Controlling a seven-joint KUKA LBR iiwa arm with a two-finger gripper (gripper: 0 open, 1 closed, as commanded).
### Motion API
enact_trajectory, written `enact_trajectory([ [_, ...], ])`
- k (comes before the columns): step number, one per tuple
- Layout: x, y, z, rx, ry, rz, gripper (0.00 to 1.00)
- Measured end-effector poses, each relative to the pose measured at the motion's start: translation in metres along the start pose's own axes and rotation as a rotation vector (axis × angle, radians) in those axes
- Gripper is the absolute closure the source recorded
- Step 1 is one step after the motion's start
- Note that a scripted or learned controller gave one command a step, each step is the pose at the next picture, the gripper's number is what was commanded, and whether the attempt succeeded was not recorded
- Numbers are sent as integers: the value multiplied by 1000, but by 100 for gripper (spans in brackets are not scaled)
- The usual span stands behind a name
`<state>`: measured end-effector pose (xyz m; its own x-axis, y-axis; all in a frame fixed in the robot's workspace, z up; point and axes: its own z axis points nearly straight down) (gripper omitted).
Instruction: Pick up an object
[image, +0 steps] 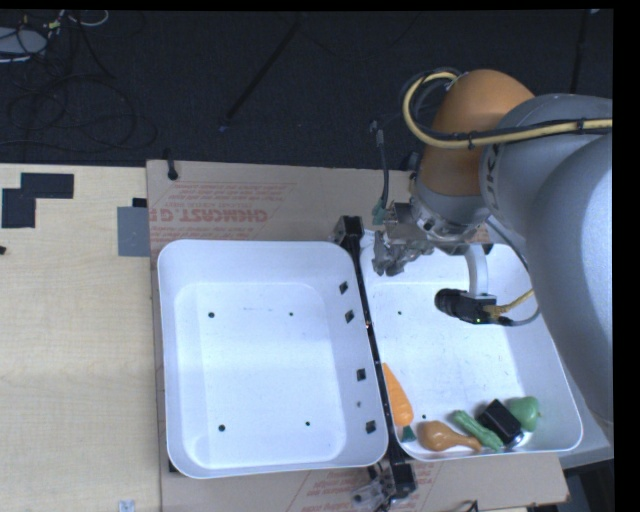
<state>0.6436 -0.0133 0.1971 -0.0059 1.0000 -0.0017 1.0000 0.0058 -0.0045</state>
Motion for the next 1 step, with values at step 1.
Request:
enact_trajectory([
  [1,46,-51,-90,-7,4,1,100],
])
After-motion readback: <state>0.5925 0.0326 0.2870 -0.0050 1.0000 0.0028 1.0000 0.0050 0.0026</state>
